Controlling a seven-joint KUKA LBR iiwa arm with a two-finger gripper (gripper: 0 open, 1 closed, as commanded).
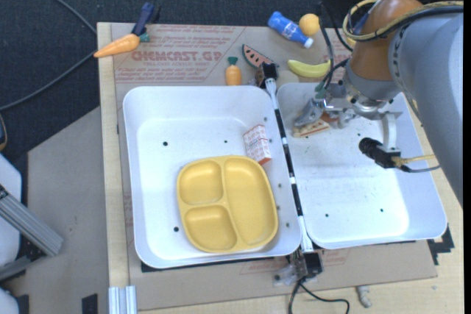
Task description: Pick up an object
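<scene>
Found two white bins side by side on the bench: left bin [147,158] holding a yellow divided tray [227,202] toward its near right, plus a small red-and-white packet [257,143] against the right wall, just beyond the tray. Observed the arm [434,77], grey with an orange band, reaching in from the right over the far part of the right bin [368,209]. Noted the gripper [315,114] low over that bin's far left corner, directly at a brown wedge-shaped piece [313,129] lying on the floor there; could not tell whether closed on it or merely touching. Recorded on the bench beyond the bins: banana [309,68], blue bottle [288,28], yellow ball [310,23], watermelon slice [256,55], small orange bottle [233,73], and a carrot [118,46] at far left.
</scene>
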